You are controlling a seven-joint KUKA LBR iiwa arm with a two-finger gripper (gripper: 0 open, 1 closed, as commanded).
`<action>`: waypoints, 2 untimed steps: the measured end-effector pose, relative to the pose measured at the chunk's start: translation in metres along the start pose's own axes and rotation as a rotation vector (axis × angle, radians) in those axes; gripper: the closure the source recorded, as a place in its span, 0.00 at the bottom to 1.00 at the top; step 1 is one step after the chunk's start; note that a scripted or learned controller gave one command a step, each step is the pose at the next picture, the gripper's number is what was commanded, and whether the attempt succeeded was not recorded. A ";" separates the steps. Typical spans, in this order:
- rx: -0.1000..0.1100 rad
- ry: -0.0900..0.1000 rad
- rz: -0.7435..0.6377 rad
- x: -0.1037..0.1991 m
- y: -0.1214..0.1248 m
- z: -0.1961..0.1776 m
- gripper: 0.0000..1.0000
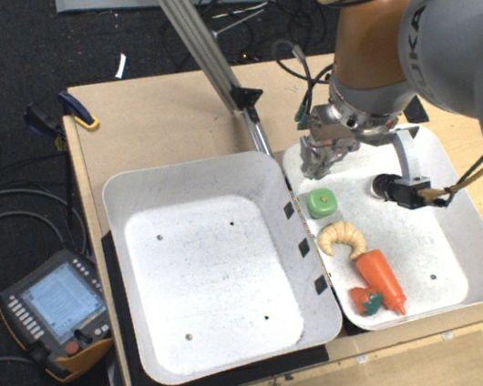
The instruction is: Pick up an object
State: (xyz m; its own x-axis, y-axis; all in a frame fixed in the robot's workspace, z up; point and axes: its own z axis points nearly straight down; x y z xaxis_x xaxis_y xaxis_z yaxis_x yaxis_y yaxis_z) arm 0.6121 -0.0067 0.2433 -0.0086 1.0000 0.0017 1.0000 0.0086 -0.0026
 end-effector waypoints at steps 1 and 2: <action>-0.004 0.000 0.000 0.052 0.012 -0.002 1.00; -0.003 0.000 0.000 0.101 0.010 -0.003 1.00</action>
